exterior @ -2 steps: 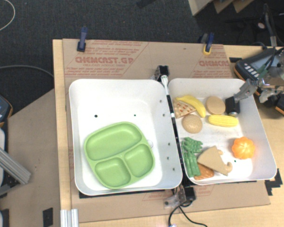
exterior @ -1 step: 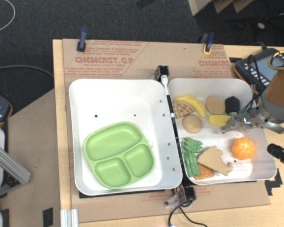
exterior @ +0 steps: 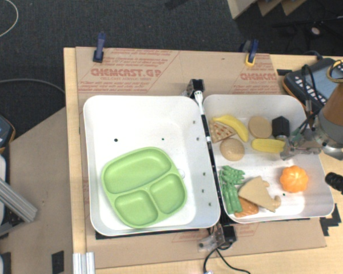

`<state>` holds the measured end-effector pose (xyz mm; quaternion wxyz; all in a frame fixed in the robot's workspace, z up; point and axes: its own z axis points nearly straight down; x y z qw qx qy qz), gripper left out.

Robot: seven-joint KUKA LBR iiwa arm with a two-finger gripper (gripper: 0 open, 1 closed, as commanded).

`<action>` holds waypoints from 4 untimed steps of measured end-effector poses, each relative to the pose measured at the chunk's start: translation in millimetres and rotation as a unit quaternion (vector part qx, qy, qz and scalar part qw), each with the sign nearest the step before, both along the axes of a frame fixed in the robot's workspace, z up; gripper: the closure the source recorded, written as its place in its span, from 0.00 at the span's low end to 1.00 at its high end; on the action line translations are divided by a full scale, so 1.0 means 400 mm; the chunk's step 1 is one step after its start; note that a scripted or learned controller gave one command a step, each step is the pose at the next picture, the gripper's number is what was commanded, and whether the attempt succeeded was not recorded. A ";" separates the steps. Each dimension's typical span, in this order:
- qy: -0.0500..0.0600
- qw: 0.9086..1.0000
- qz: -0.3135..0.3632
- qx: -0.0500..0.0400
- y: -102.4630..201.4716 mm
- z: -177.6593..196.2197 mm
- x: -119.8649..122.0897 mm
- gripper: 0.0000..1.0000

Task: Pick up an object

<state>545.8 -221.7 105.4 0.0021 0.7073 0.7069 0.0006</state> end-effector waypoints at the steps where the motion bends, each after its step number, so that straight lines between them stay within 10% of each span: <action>1: -0.001 1.000 0.000 -0.001 0.000 0.025 0.001 1.00; 2: 0.001 1.000 -0.002 0.001 -0.007 -0.051 -0.157 1.00; 3: 0.000 1.000 0.003 0.001 0.219 -0.048 -0.162 1.00; 4: -0.001 1.000 0.001 0.001 0.212 -0.022 -0.162 1.00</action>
